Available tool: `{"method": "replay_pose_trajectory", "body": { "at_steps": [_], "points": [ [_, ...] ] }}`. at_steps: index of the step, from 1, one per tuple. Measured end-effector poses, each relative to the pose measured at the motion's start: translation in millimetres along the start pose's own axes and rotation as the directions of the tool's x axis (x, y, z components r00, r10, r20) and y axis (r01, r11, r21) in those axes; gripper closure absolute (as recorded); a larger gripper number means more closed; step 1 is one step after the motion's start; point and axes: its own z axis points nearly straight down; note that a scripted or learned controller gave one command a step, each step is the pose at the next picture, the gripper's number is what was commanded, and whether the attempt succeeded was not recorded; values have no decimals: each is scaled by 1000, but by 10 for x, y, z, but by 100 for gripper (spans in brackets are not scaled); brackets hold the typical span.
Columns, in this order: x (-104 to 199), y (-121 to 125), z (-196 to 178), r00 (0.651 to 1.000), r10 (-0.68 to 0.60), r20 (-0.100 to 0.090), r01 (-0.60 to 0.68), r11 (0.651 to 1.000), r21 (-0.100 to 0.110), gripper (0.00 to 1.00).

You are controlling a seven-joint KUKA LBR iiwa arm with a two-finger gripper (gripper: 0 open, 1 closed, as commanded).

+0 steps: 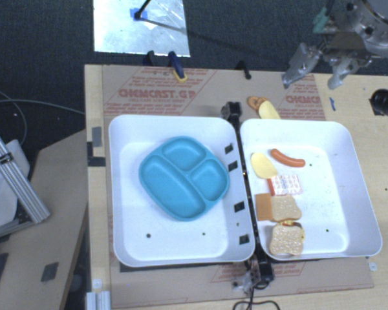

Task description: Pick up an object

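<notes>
Here, one blue tray (183, 177) fills the left bin (126, 244), and the tool (319, 70) hangs empty, fingers apart.

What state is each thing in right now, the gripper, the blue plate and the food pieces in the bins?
gripper: open, raised above the bench behind the right bin, holding nothing.
blue plate: flat in the left bin, right side up.
sausage: lying flat in the right bin.
yellow slice: flat, beside the sausage.
red-and-white packet: lying flat.
bread slices: flat, near the front wall.
</notes>
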Motion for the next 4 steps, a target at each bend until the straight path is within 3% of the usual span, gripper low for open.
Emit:
{"method": "replay_pose_trajectory", "body": {
  "at_steps": [1,2,3,4],
  "points": [
    [698,-606,-306,1000,-1,-1,1,1000,16,0],
    [661,-580,-400,1000,1,1,-1,1000,14,100],
    [988,-703,1015,1000,3,5,-3,999,34,100],
    [1075,-726,696,1000,3,2,-3,1000,16,100]
  ]
}}
